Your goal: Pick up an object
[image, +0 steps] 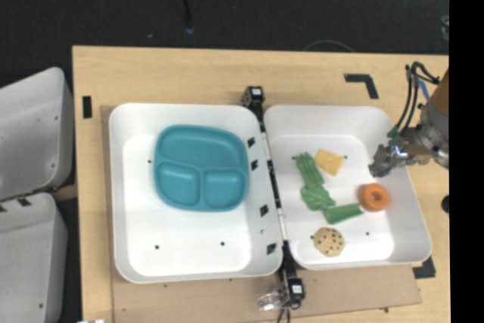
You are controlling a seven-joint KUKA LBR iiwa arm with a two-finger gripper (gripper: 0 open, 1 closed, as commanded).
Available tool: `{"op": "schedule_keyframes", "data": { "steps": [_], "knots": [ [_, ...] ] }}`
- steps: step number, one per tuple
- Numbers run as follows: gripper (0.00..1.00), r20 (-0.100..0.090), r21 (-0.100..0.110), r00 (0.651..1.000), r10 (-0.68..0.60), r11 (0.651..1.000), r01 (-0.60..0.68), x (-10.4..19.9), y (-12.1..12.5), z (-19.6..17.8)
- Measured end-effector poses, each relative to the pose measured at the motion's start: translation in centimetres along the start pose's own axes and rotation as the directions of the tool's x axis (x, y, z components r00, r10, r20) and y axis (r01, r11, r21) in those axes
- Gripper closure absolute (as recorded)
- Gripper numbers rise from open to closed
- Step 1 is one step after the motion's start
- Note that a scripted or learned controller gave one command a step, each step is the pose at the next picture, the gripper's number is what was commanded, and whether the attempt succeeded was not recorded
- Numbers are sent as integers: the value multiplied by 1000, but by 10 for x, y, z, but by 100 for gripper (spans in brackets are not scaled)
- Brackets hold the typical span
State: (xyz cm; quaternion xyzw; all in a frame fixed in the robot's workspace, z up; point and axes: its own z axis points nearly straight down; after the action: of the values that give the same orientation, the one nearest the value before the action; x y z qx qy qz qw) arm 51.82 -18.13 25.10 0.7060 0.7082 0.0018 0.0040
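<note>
The right bin (378, 250) holds a yellow wedge (328, 161), a green bean-like piece (314, 182), a second green piece (344, 212), an orange ring (374, 197) and a speckled cookie (329, 241). My gripper (383, 161) hangs at the bin's right side, just above and right of the orange ring. I see nothing between its fingers. The arm's wrist (431, 136) enters from the right edge.
The left bin (136, 238) carries a teal divided plate (202, 167). Black clips (266, 163) run along the seam between the bins. Cables (416, 87) loop above the wrist. Bare wooden bench (189, 72) surrounds both bins.
</note>
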Motion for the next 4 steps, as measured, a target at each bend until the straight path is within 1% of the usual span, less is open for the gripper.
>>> {"op": "schedule_keyframes", "data": {
  "steps": [1,3,4],
  "knots": [
    [100,-3,6,1000,-4,1000,4,50,22,-9],
    [100,-3,6,1000,-3,1000,3,149,65,15],
    [100,-4,6,1000,-4,1000,4,189,94,20]
  ]
}}
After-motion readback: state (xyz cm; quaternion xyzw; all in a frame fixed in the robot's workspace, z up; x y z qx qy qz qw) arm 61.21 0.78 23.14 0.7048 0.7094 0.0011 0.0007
